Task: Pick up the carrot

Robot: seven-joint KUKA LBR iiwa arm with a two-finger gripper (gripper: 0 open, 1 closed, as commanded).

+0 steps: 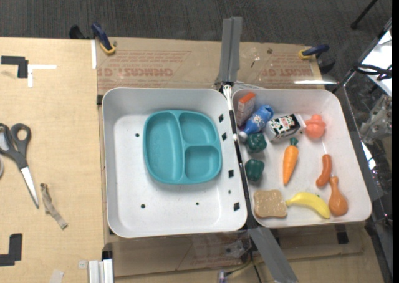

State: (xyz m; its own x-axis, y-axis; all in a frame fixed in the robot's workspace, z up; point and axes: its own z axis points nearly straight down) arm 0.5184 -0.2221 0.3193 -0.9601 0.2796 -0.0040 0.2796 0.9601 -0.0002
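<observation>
The carrot (290,161) is orange with a small green top and lies near the middle of the right bin (349,151), its tip pointing toward the front edge. A black and white milk carton (285,126) lies just behind its green top. A red sausage (323,171) lies to its right and a yellow banana (310,203) in front of it.
The left bin (118,169) holds a teal divided plate (182,146). The right bin also has a toast slice (269,204), two dark green pieces (255,169), a blue bottle (257,119), an orange carton (245,106), a peach toy (315,126) and a drumstick (337,198). Scissors (19,154) lie on the bench at left.
</observation>
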